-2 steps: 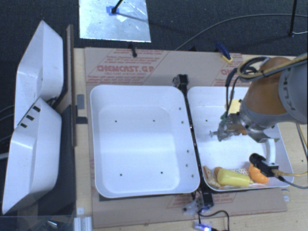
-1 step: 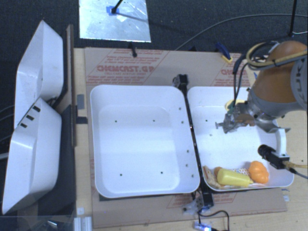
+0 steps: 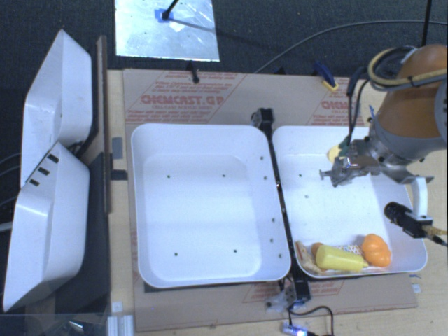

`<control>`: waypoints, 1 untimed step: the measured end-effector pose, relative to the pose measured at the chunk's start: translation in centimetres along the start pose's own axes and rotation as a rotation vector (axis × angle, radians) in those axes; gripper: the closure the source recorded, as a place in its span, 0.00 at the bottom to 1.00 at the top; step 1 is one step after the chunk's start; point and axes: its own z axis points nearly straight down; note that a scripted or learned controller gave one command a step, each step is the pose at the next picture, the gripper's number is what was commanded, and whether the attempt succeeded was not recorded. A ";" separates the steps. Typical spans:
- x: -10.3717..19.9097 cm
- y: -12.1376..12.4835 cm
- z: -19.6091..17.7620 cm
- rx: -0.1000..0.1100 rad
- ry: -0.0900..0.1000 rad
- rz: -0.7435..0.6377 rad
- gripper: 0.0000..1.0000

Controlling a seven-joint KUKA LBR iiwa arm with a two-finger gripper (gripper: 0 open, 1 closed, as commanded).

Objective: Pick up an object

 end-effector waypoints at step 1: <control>5.0 0.8 -0.8 0.002 0.001 -0.004 1.00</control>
